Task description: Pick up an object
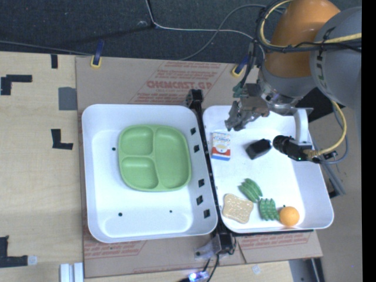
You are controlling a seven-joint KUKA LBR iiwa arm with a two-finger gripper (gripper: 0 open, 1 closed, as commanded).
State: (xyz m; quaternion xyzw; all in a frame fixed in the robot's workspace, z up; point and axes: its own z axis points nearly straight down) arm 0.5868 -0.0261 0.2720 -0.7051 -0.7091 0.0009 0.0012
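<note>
- The gripper (238, 122) is hanging over the far left corner of the right bin (311, 184), just above a small red and white box (221, 145).
- I cannot tell how the gripper is set — it is too dark and blurry there — and nothing is showing in its grip.
- The box is lying flat and a little apart from the other things, so it is looking like the easiest one to grab.
- A black block (257, 148) is sitting just to the right of the box.
- A cracker (237, 208), two green veggies (251, 188) and an orange (288, 215) are crowding the near side.
- A green plate (154, 158) is resting in the left bin (100, 157) on the counter (35, 157), well apart from the arm.
</note>
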